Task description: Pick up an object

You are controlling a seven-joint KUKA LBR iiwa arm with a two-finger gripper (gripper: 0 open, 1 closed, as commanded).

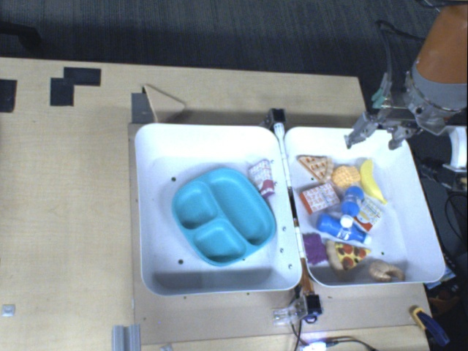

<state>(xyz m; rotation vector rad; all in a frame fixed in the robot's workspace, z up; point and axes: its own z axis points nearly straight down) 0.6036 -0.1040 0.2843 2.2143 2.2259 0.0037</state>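
Wooden bench [66, 196] bore two white bins; the gripper [376, 136] hung empty, fingers apart, at two o'clock above the right bin [428, 225].

Divided tray [223, 215] in left bin [153, 196]; toy foods [344, 210] in right bin [428, 240].

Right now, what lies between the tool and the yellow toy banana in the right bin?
Bare white bin floor. In the camera view the tool hangs above the bin's upper edge, the yellow toy banana just below it.
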